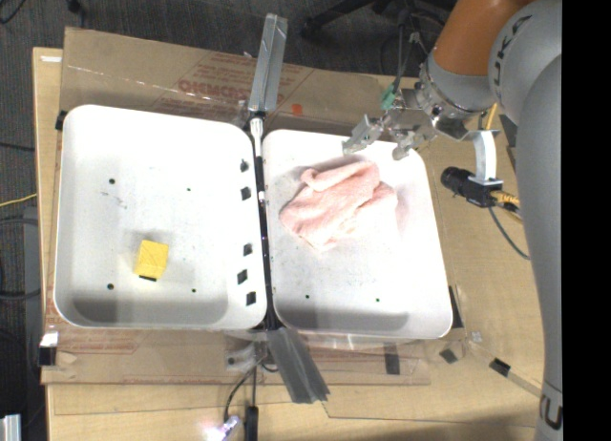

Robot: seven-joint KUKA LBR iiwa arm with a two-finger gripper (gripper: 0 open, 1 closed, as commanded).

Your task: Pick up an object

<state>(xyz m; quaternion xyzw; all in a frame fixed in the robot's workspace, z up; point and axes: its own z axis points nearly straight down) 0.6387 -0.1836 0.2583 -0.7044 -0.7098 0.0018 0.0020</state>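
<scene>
Hovering over the right bin's (434, 267) far edge, my gripper (384, 138) hangs with fingers spread, grasping nothing. Red printing on the cardboard (172, 72) is too faint to read. 1 pink cloth (334, 202) lies just below; 1 yellow block (152, 259) sits in the left bin (76, 143).

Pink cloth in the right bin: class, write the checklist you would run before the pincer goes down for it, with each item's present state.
1. Pink cloth lies inside the right bin: ok.
2. Pincer fingers spread, nothing between them: ok.
3. Pincer above the cloth's middle: not ok, it hangs at the bin's far rim.
4. Nothing lying on the cloth: ok.
5. Yellow block apart, in the left bin: ok.
6. Pincer height over the cloth: cannot tell.
</scene>
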